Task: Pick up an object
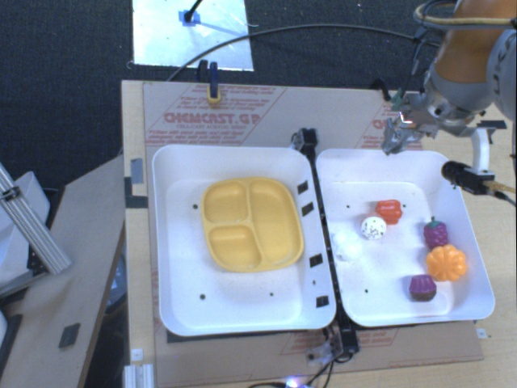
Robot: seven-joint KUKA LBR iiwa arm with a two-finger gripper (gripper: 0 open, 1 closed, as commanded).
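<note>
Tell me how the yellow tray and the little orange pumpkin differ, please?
The yellow tray is wide, flat and split into three compartments; the orange pumpkin is small, round and ribbed. The tray is pale yellow, the pumpkin a deeper orange. The tray lies alone in the left bin, while the pumpkin sits in the right bin among other small toys, near its right wall. Both look like plastic and rest untouched, away from the gripper.

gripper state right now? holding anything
gripper: over the far rim of the right bin, nothing seen between its fingers; open or closed cannot be told.
</note>
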